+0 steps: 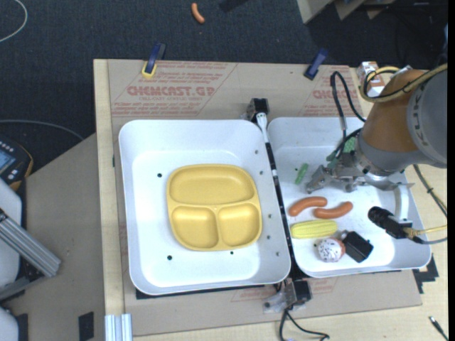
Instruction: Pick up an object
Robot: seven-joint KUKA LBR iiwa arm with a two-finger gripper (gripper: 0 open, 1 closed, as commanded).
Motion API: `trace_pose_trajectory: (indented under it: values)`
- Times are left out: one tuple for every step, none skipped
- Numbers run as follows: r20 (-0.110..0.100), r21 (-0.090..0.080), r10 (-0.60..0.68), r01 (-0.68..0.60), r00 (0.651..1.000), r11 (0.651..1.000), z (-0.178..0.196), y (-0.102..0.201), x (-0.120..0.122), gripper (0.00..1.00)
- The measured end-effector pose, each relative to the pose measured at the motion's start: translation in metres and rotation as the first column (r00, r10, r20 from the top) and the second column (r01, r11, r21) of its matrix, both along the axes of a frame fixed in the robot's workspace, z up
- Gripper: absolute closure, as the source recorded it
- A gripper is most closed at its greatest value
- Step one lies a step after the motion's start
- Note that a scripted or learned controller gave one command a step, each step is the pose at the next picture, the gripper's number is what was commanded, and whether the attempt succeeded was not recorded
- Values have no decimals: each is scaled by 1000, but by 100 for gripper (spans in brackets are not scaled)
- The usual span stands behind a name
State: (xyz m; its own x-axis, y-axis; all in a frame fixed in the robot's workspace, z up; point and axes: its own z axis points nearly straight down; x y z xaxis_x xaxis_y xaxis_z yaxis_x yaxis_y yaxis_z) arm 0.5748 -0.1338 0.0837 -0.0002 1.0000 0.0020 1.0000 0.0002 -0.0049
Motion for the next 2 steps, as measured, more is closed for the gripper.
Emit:
trace_pose_trajectory:
  values:
    - [3, -1, -1, 1, 1000, 1000, 12, 0, 1, 100]
    - [11, -4, 1, -1, 1000, 1000, 56, 5, 0, 100]
